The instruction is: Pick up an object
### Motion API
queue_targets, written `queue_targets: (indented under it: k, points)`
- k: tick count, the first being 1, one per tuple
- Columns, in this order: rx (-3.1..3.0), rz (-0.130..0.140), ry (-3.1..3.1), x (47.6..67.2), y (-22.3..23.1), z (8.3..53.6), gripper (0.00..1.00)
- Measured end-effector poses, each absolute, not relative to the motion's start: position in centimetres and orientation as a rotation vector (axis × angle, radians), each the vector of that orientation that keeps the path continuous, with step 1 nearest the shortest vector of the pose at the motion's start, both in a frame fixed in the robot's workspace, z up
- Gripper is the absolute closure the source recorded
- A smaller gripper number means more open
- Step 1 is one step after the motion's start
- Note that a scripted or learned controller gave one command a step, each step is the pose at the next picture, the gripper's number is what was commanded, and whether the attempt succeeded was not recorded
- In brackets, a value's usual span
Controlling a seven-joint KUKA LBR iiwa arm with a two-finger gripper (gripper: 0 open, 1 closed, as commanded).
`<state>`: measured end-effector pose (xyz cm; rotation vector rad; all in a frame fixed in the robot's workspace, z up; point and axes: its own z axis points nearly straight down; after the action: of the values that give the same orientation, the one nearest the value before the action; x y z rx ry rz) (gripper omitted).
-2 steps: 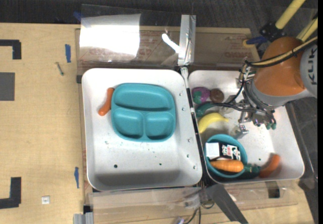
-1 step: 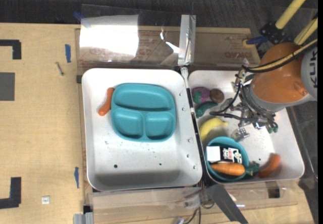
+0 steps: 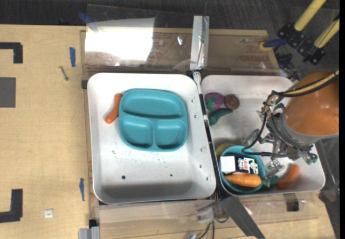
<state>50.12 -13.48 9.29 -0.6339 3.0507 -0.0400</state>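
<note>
My gripper (image 3: 275, 161) hangs low over the front right part of the right bin (image 3: 242, 90), under the arm's orange band (image 3: 315, 109). Just to its left lies a teal bowl (image 3: 233, 152) holding a white and black card (image 3: 237, 164) and an orange carrot (image 3: 243, 180). An orange-red toy (image 3: 291, 174) lies just to the gripper's right, partly hidden by it. At the back of this bin sit a purple and teal toy (image 3: 215, 104) and a small brown ball (image 3: 232, 102).
The left bin (image 3: 145, 178) bears a teal divided plate (image 3: 153, 119) with an orange stick-shaped toy (image 3: 114, 109) beside its left edge. A clear divider wall (image 3: 199, 44) stands behind the bins. Yellow-handled black clamps (image 3: 307, 22) sit at the back right.
</note>
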Motion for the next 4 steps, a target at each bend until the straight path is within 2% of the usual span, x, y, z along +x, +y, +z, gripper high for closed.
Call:
queue_targets:
  k: [1,2,3,4]
  points:
    - [-0.765,-0.012,3.026,57.4,-9.0,19.2,0.00]
    - [-1.160,-0.008,2.906,55.4,-12.4,8.9,0.00]
    - [-1.383,-0.015,2.799,55.3,-11.3,9.0,0.00]
    - [-1.311,-0.014,2.837,49.1,-11.0,9.0,0.00]
